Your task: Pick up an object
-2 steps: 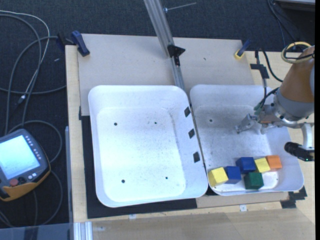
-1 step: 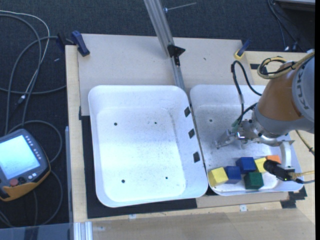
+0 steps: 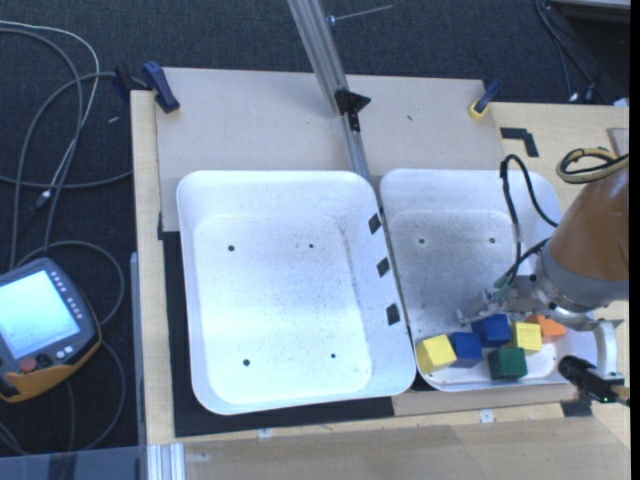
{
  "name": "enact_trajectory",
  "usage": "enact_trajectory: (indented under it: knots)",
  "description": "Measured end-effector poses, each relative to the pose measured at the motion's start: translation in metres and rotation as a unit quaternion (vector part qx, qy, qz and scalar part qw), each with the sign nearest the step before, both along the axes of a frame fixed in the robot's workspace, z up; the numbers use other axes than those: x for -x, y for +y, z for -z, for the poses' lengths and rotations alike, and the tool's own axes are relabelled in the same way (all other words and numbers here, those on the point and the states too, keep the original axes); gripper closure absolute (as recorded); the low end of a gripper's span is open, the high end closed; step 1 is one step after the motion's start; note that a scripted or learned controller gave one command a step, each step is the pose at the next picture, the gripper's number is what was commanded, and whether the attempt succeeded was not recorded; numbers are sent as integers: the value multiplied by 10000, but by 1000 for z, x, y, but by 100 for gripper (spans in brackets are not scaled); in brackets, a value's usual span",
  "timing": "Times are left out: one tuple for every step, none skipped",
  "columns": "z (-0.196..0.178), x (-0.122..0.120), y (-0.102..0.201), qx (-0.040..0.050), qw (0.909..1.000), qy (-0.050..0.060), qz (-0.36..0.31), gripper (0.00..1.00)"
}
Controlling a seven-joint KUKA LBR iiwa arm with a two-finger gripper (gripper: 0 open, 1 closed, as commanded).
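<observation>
Several small blocks lie bunched in the near right corner of the right bin: a yellow cube, a blue cube, a darker blue block, a green cube, a small yellow cube and an orange piece. The arm's orange band hangs over the bin's right side. My gripper is low over the bin, just behind the darker blue block and close above the cluster. The wrist hides much of it, and I see no block lifted off the bin floor.
The left bin sits beside the right one, with black clips on the shared wall. A slanted metal pole crosses the back of the bench. A black cable loops above the wrist. A teach pendant lies off the bench at left.
</observation>
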State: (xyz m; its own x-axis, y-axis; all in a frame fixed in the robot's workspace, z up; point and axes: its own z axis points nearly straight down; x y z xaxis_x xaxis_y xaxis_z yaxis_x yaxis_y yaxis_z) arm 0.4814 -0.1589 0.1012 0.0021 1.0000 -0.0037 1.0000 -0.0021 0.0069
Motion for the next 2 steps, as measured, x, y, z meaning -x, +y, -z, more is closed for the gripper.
enact_trajectory:
  knots:
    - [-10,-2,2,-6,10000,-16,-13,100]
    - [1,-1,7,-17,10000,13,-15,100]
